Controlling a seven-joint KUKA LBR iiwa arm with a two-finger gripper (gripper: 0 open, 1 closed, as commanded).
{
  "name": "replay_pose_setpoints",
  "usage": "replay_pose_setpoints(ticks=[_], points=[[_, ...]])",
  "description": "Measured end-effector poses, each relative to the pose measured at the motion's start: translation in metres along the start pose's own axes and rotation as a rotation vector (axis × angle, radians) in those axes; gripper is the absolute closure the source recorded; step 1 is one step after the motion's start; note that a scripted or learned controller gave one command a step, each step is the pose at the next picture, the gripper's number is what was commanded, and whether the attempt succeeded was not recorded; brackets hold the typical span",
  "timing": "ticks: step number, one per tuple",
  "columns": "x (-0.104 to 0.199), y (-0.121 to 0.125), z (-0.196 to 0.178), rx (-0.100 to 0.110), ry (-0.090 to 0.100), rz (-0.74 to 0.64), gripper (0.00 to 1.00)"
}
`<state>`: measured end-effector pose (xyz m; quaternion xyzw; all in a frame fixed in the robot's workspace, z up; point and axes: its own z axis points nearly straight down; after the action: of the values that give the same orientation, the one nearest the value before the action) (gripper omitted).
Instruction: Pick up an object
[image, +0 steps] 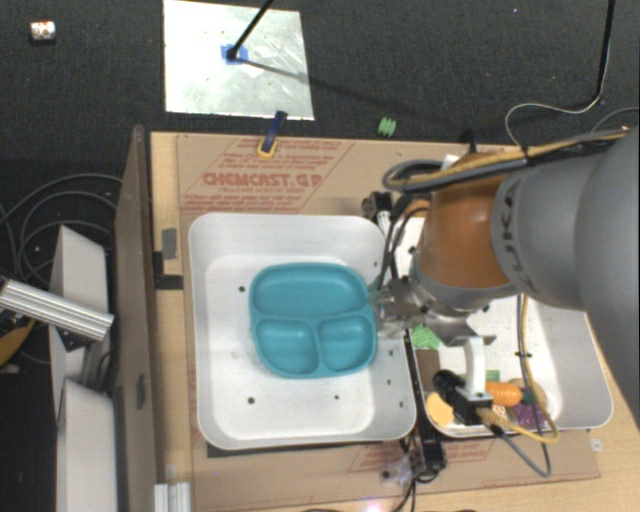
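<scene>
Here the claw hangs under the grey arm with the orange band, low over the wall where the two bins meet. The wrist covers it from above, so we cannot tell if it is apart or together, and we see nothing clamped in it.

Just beside it, at the left edge of the right shallow white bin, lies a small green piece, partly hidden. Toward the near left corner of this bin we find a small orange piece, a pale yellow round thing and something purple. They lie close together and we cannot name them better. Any of these can be the object to pick up.

In our judgement the step in hand is the approach. To do it well, the claw should choose one piece, probably the green one as it is nearest. It should come down straight over the middle of that piece and stay clear of the bin wall. The corner group is crowded, and a grasp there may only push the pieces aside.

The left shallow white bin carries a teal plastic plate with three compartments in its middle, and we see nothing in the compartments. It is flat and wide, so we think only its rim offers a grip. Both bins rest on a brown cardboard sheet with red print.
</scene>
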<state>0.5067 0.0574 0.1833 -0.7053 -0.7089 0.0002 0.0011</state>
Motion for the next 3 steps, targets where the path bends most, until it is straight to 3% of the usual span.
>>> replay_pose_setpoints(ticks=[1, 2, 3], points=[[-0.055, -0.021, -0.036, -0.004, -0.002, 0.006, 1.00], [0.003, 0.017, -0.008, -0.004, 0.000, -0.004, 1.00], [0.028, -0.021, -0.042, -0.003, 0.000, 0.000, 1.00]])
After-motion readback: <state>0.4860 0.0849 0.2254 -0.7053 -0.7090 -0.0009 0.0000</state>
